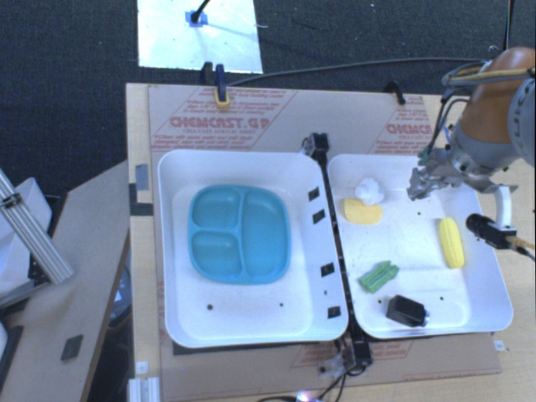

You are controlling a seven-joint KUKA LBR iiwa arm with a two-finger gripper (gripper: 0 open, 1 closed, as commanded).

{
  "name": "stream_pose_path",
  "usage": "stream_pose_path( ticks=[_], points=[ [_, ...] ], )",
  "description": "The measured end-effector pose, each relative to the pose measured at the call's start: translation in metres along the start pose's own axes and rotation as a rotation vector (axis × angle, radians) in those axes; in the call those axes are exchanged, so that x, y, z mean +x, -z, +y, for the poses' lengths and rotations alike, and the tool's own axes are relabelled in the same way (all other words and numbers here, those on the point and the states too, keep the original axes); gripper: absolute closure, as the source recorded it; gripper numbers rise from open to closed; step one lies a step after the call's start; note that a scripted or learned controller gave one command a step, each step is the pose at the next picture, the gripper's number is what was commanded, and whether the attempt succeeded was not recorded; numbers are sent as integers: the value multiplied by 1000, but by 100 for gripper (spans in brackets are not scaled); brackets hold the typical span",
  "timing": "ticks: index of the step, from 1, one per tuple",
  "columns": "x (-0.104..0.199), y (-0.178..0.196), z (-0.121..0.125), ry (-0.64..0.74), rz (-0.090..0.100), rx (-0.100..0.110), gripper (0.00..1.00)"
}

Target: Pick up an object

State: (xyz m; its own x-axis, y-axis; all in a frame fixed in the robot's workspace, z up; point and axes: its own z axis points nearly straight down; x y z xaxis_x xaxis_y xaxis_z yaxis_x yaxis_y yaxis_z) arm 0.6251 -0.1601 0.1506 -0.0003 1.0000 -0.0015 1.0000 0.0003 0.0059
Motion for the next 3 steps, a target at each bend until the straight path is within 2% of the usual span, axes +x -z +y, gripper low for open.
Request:
stream_pose_path(
  ticks=[2,3],
  points=[
    [1,119,3,5,0,-2,100],
    [47,122,-8,6,1,4,100]
  ],
)
